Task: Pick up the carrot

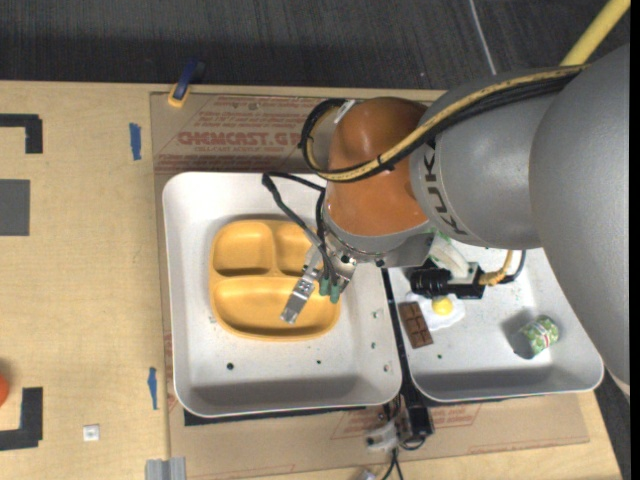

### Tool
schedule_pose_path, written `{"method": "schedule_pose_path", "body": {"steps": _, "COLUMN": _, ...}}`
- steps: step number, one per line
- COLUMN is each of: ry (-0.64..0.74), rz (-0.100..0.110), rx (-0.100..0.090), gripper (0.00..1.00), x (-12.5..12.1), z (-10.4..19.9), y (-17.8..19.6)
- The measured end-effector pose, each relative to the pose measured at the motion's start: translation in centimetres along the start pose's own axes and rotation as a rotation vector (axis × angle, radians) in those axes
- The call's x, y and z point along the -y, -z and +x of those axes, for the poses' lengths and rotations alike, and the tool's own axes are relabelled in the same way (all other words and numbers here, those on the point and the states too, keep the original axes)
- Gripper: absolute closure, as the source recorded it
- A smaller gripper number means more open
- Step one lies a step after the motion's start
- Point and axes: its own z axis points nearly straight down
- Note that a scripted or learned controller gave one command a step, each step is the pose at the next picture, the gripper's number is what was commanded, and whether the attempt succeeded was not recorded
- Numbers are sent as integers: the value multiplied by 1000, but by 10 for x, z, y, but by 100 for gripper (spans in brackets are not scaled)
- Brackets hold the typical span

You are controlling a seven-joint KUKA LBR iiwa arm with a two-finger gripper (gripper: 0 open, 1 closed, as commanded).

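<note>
Scanning from the left, I see an orange scrap (3, 388) at the bench's (80, 318) left edge, too cropped to call the carrot; the gripper (314, 294) hangs over the yellow plate (250, 268) in the left bin (190, 268), jaws apart on nothing; the right bin (560, 368) holds a green can (536, 336); I'd locate the carrot before closing.
</note>
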Motion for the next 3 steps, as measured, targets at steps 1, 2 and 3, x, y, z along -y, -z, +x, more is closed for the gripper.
{"method": "schedule_pose_path", "body": {"steps": 1, "ry": -3, "rz": -3, "rx": 2, "gripper": 100, "x": 0, "z": -1, "y": 10}}
{"method": "schedule_pose_path", "body": {"steps": 2, "ry": -64, "rz": -1, "rx": 2, "gripper": 100, "x": 16, "z": 1, "y": 116}}
{"method": "schedule_pose_path", "body": {"steps": 3, "ry": -296, "rz": 3, "rx": -2, "gripper": 100, "x": 10, "z": 56, "y": 41}}
